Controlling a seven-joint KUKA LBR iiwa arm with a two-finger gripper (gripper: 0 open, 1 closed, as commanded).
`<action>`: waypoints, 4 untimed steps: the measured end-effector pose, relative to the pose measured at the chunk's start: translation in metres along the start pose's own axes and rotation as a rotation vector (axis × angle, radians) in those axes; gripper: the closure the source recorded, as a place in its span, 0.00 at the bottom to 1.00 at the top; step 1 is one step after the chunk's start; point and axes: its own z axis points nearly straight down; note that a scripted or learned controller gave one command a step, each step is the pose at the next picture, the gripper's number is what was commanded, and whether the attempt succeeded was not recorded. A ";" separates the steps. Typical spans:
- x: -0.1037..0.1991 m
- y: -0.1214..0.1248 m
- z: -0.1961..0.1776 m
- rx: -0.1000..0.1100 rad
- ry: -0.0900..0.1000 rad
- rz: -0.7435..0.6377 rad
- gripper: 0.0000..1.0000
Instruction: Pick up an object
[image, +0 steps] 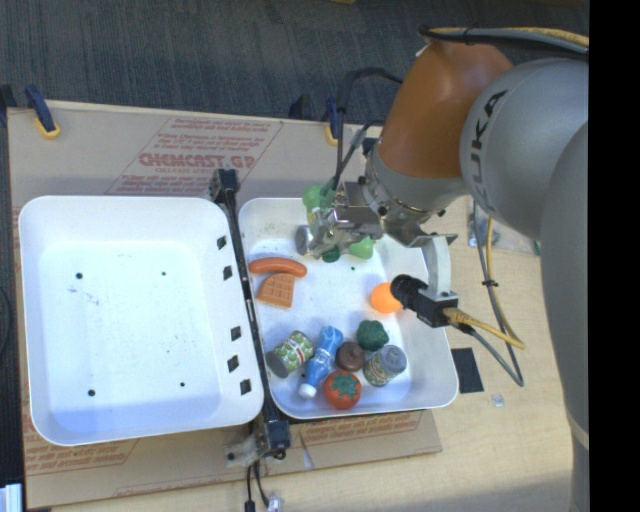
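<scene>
camera view: gripper (322, 238) sits at 12 o'clock of right bin (440, 375), among green toys (345, 245); finger state i cannot tell. crowding may make it slip.

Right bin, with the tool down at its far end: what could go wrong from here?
The tool sits among green pieces close to the right bin's far wall, so it might close on nothing or scrape the wall. The hot dog and waffle lie near and could get nudged.

Green toy pieces (340, 246) lie clustered at the right bin's (440, 385) far edge, under the tool (322, 235)
</scene>
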 end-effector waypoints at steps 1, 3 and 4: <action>-0.010 0.010 0.004 -0.002 -0.002 0.001 1.00; -0.088 0.079 -0.004 0.000 -0.001 -0.003 1.00; -0.075 0.028 -0.003 0.000 -0.001 0.000 1.00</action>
